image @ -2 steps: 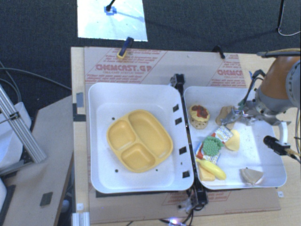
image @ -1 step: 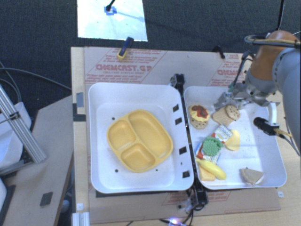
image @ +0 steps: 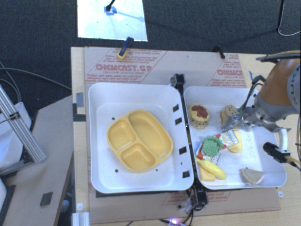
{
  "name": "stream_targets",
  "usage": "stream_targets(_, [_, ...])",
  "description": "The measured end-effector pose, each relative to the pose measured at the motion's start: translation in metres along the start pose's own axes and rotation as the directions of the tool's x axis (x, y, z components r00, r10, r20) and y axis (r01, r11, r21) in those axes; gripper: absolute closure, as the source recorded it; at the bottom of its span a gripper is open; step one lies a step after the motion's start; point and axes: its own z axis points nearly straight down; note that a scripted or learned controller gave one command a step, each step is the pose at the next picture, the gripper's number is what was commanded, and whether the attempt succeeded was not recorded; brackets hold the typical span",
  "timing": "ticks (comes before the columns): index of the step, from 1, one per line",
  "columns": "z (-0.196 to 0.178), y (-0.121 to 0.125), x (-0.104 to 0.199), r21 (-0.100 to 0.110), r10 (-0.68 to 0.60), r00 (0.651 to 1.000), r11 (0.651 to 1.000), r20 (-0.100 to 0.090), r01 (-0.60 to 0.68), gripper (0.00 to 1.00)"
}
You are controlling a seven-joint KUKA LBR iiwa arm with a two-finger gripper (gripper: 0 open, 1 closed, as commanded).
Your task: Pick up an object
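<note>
While my gripper (image: 231, 121) hangs low at the right bin's (image: 281, 171) centre, over the packet (image: 230, 137) beside the cookie (image: 229, 111), I cannot tell its fingers' spread. Bare floor lies right of it; toys crowd the left wall.

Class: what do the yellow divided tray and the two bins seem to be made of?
Yellow divided tray: likely moulded plastic, matte, with smooth rounded compartments in one even colour. White bins: probably thin formed plastic, slightly glossy, with rounded corners and a soft sheen.

A cardboard-topped bench (image: 141, 62) carries two white bins, left (image: 101, 107) and right (image: 273, 175), side by side.
</note>
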Motion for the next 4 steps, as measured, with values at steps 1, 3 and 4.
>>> stream_targets(1, [0.0,0.016,0.078,-0.002,-0.011,1.0,1.0,-0.001,0.011,0.0])
stream_targets(3, [-0.01,-0.06,0.057,-0.008,-0.003,1.0,1.0,0.001,0.003,1.0])
stream_targets(4, [-0.021,-0.059,0.057,-0.01,-0.004,1.0,1.0,0.001,0.004,1.0])
